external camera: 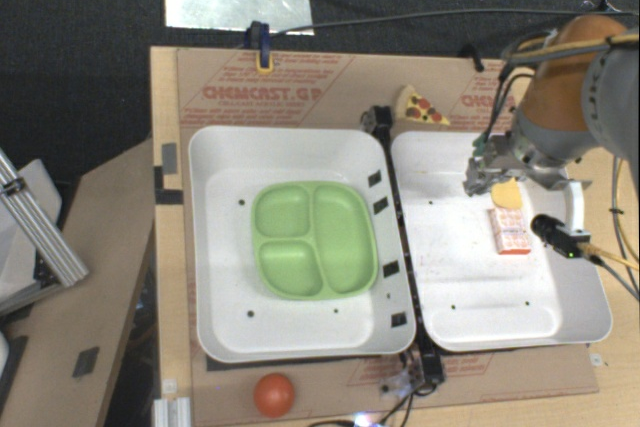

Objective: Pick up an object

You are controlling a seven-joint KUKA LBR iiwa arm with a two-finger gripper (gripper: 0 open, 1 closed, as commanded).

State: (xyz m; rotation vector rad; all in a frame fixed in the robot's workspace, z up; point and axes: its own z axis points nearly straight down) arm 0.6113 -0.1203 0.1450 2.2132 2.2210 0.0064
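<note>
Yellow block and red-white box lie touching near the right bin's far right corner. I can't tell my gripper's state; it may nudge both.

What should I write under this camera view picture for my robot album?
Robot arm's end effector hovers over a yellow block and small box in the right bin; green plate sits left.
</note>
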